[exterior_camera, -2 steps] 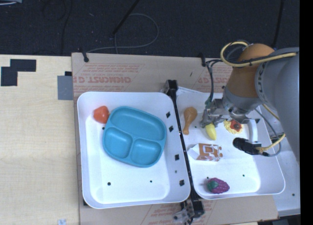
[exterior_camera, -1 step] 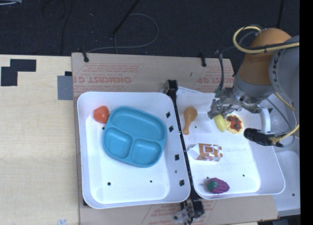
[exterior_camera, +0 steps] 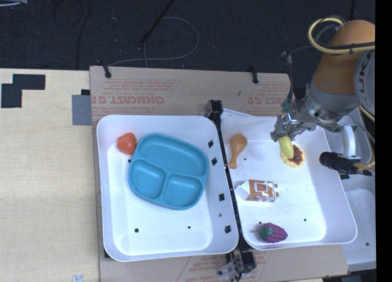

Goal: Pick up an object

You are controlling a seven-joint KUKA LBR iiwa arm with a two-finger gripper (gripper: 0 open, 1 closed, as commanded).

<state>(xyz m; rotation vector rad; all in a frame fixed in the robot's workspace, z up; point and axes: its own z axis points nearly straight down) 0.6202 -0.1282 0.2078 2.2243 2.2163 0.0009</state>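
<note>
On the table (exterior_camera: 43, 170) two white bins sit side by side on a cardboard sheet (exterior_camera: 184, 94), touching along a black divider. The left bin (exterior_camera: 116, 232) has bare floor along its near edge; a blue sectioned tray (exterior_camera: 168, 170) fills its middle, with a small red-orange ball (exterior_camera: 127, 143) just beside the tray's far left corner. The right bin (exterior_camera: 334, 213) has open floor along its right wall. The grey arm (exterior_camera: 343, 72) reaches in from the right and bends down over that bin's far side, its end effector (exterior_camera: 286, 132) touching a yellow and red toy (exterior_camera: 289, 152); whether it is open or closed cannot be told. Nearby lie a white carton (exterior_camera: 260, 190), a brown drumstick (exterior_camera: 236, 148) by the divider, and purple grapes (exterior_camera: 272, 233) at the near edge.
</note>
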